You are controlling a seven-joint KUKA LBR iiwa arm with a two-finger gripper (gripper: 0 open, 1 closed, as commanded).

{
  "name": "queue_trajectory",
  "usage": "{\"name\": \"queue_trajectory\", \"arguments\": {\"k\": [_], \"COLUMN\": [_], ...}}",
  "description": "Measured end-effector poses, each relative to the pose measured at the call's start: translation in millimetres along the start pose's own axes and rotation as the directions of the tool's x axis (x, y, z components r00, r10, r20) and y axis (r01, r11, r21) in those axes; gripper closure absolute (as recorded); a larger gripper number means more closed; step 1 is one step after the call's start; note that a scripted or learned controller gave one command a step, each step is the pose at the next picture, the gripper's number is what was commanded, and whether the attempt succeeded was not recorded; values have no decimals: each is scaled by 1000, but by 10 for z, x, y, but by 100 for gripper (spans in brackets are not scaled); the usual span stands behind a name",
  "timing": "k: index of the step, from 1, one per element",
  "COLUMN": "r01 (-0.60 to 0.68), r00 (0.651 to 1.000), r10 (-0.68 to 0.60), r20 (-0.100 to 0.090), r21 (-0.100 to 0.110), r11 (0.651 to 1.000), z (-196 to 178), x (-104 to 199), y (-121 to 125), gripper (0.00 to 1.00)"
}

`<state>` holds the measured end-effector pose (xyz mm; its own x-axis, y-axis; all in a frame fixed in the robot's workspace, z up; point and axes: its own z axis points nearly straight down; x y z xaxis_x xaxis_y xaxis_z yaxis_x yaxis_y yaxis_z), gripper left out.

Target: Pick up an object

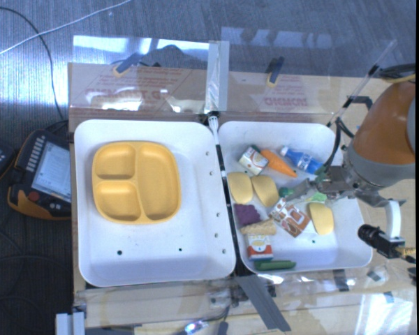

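Jaws (302, 188): state cannot be told, low in the right white shallow plastic bin (349, 253). Brown-and-white printed carton (290, 217) just below them; orange plastic carrot (278, 162) above; green block (316, 197) beside.

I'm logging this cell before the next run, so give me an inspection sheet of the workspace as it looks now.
Surface: bench with left bin and right bin, side by side.
Job's things: right bin holds a carrot, blue bottle, small can, yellow pieces, purple grapes, green stick.
Clutter: yellow divided plate in left bin.
Grippers: gripper low over the right bin's pile; grip cannot be judged.
Cables: white cable on the floor.
Surroundings: teach pendant left of the bench.
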<state>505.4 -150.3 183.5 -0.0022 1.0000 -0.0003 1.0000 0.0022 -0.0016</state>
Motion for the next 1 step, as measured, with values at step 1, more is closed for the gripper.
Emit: {"name": "queue_trajectory", "arguments": {"k": [1], "r01": [37], "r00": [999], "r10": [-37], "r20": [-1], "r21": [-2], "r11": [999], "z": [795], "x": [28], "y": [11], "gripper": [0]}}
